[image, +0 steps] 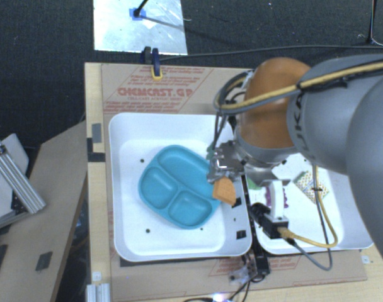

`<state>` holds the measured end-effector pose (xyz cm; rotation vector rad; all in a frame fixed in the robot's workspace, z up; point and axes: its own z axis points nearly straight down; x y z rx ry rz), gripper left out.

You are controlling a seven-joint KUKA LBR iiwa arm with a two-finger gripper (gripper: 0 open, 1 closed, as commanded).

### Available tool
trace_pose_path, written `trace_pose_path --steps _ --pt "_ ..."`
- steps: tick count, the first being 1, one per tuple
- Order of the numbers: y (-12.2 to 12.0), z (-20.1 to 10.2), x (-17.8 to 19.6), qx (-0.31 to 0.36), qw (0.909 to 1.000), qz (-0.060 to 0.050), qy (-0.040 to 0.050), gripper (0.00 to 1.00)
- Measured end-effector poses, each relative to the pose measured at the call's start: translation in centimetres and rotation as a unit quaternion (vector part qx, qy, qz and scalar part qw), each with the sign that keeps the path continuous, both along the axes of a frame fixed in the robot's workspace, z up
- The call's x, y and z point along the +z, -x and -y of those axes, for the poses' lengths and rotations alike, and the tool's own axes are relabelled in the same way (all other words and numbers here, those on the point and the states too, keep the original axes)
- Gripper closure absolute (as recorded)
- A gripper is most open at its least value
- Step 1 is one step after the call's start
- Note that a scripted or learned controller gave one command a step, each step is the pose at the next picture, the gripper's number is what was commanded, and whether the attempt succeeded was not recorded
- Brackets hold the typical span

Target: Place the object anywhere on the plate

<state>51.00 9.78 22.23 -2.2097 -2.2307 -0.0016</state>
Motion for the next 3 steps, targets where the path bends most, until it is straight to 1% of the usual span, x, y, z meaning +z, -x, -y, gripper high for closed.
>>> trace_pose_path --steps 1,2,3 --pt "1.6 -3.4 0.7 0.000 1.0000 0.000 0.0000 1.00" --pt "-0.1 -2.3 0.1 -0.005 1.0000 0.001 0.0007 1.00" --pt "-0.1 -2.3 0.2 -0.004 1.0000 0.001 0.0007 0.00"
